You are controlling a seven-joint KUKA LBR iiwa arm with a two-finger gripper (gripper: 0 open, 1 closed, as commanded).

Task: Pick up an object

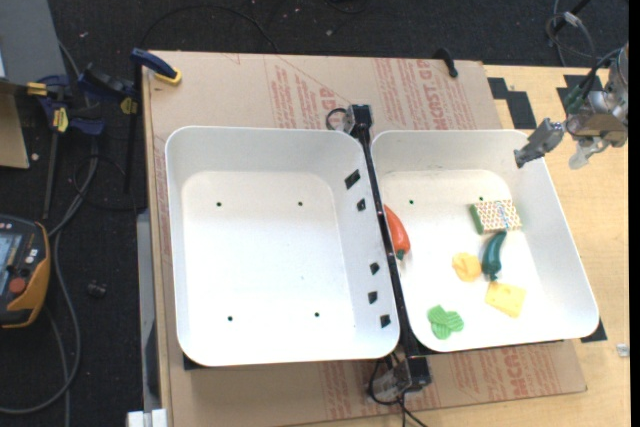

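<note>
Brown bench [300, 85], two white bins [200, 155]; hand [560, 143] above right bin's rim, fingers spread, holding nothing.

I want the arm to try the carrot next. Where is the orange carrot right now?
The orange carrot lies in the right bin, against its left wall by the divider between the bins, left of the yellow piece.

Six small objects are lying in the right bin [560, 245]: orange piece [398, 231], checkered block [498, 214], teal piece [493, 255], yellow lump [466, 266], yellow wedge [505, 298], green piece [445, 320].
</note>
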